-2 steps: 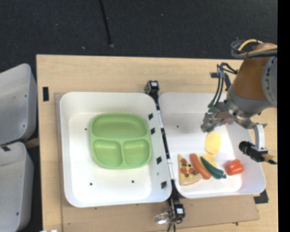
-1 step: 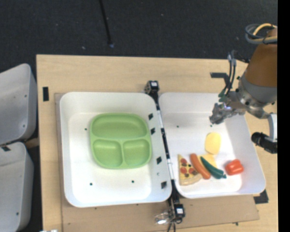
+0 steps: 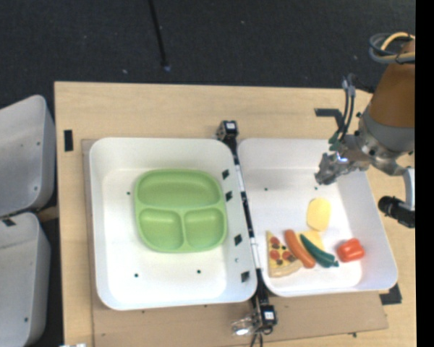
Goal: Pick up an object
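Note:
The right bin (image 3: 275, 194) holds a yellow lemon-like piece (image 3: 319, 213), a pizza slice (image 3: 281, 255), an orange-red sausage (image 3: 299, 248), a dark green vegetable (image 3: 319, 251) and a red pepper (image 3: 350, 249), all crowded toward its front right. My gripper (image 3: 327, 170) hangs over the far right part of this bin, a little beyond the yellow piece and apart from it. Nothing is visible between its fingers.
A green three-compartment plate (image 3: 179, 210) lies in the left bin (image 3: 116, 266). A divider with black clips (image 3: 240, 215) runs between the bins. The arm's orange band (image 3: 394, 96) enters from the right. White chair-like shapes (image 3: 14, 165) stand left of the bench.

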Controlling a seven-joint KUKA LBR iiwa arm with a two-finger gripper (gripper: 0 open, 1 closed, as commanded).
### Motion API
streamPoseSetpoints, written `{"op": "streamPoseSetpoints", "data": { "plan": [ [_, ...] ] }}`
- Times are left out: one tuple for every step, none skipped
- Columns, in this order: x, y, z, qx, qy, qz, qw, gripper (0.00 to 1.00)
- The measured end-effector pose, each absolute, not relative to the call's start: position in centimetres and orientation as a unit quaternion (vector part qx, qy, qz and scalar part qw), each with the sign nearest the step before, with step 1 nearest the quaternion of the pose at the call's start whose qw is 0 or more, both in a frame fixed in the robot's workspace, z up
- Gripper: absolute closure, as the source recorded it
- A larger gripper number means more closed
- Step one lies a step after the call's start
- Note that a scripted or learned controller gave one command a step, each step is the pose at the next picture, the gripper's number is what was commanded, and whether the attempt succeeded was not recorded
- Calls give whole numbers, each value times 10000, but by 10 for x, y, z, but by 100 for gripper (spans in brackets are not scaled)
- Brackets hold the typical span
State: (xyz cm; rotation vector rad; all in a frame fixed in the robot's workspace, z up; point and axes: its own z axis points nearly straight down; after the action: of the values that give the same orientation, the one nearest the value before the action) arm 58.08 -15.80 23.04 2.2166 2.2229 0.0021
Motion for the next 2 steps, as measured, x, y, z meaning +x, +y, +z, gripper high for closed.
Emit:
{"op": "streamPoseSetpoints", "data": {
  "plan": [
    [606, -105, 236, 7047, 7095, 13, 11, 100],
    [614, -56, 229, 7052, 7090, -1, 0, 100]
  ]
}}
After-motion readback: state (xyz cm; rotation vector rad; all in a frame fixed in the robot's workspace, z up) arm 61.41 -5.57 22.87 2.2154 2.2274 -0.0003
